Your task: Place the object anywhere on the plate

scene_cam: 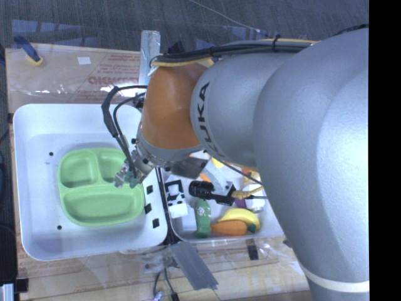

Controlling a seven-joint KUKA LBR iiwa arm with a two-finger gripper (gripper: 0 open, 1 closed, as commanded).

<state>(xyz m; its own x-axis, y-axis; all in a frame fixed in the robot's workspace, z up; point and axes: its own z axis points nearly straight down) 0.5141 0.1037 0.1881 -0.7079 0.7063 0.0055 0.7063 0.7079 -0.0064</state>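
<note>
A light green divided plate (94, 196) lies in the left white bin (31, 168). It has two small compartments at the back and one large one in front. My gripper (128, 178) hangs over the plate's right rim, by the back right compartment. Something small and grey-green shows at its tip, too blurred to name. The grey arm with its orange band covers most of the right bin (269, 234).
In the visible front strip of the right bin lie a yellow banana (241, 216), an orange item (229, 228) and a green bottle-like item (202, 218). A raised divider (164, 212) separates the two bins. A clear plastic sheet covers the bench behind them.
</note>
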